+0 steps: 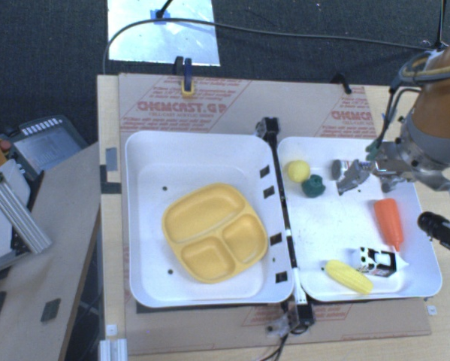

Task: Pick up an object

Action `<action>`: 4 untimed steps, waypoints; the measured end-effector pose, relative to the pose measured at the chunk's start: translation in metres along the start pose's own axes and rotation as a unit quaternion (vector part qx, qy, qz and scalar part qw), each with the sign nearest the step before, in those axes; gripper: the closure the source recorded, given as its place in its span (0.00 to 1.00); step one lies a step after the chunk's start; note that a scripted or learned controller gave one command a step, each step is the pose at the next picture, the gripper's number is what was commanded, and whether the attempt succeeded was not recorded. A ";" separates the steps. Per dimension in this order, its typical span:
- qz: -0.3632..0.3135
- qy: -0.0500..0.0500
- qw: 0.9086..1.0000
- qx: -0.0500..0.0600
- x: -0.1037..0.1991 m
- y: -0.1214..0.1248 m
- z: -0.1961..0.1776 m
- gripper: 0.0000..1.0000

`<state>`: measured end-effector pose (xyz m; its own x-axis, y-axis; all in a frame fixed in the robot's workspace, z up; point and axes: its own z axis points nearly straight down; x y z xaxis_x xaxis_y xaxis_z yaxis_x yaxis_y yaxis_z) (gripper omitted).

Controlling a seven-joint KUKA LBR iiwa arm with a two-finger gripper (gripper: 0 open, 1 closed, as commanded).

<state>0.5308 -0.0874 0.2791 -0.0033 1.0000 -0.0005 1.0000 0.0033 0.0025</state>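
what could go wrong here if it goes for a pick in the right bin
1. The gripper hangs close to the dark green object, which touches the yellow ball; a descent there may well knock one or roll both away.
2. The corn cob lies right beside the black-and-white object near the bin's front wall, so a grasp there could catch both or jam against the wall.

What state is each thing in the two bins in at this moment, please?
yellow divided tray: flat in the left bin, compartments bare.
yellow ball: resting beside the green piece.
green piece: resting, untouched.
carrot: lying flat.
corn cob: lying flat.
black-and-white carton: lying beside the corn cob.
gripper: fingers apart, holding nothing.
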 end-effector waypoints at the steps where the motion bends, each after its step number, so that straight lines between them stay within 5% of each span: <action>1: 0.001 0.001 1.000 0.003 0.007 -0.006 0.047 0.00; 3: 0.001 0.001 1.000 0.003 0.004 -0.001 0.142 0.00; 4: 0.001 0.000 1.000 0.000 0.004 0.000 0.128 1.00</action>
<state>0.5311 -0.0838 0.1507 -0.0007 1.0000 -0.0004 1.0000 0.0007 0.0023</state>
